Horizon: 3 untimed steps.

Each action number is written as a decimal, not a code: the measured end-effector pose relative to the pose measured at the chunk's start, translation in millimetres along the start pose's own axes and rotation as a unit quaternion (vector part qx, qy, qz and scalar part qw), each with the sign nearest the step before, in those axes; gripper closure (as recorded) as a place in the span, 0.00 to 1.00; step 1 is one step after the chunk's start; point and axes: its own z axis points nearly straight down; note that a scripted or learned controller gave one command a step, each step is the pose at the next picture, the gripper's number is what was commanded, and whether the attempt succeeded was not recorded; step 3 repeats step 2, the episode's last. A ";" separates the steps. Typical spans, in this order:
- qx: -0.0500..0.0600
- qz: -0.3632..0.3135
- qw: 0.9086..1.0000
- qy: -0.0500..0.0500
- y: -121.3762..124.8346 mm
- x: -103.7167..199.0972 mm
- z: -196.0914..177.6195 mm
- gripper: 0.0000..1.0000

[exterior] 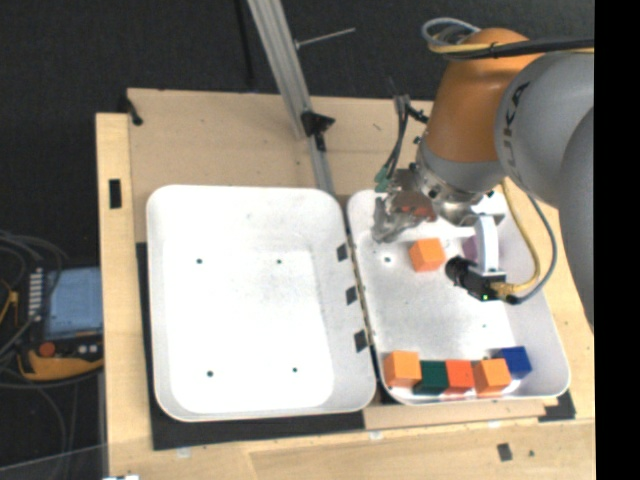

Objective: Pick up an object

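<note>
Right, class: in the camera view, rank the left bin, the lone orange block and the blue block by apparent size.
1. left bin
2. lone orange block and blue block: they look alike, so unranked.

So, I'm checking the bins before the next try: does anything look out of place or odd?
Nothing looks spilled or damaged. One orange block sits alone near the top of the right bin, beside the pincer, while five blocks line its bottom edge in a row.
</note>
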 end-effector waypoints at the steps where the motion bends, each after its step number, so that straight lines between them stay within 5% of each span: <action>1: 0.001 0.000 1.000 0.000 -3.1 63.9 -0.3 1.00; 2: -0.001 0.000 1.000 0.000 -9.1 115.5 -10.3 1.00; 3: -0.001 0.000 1.000 0.000 -9.1 115.5 -10.3 1.00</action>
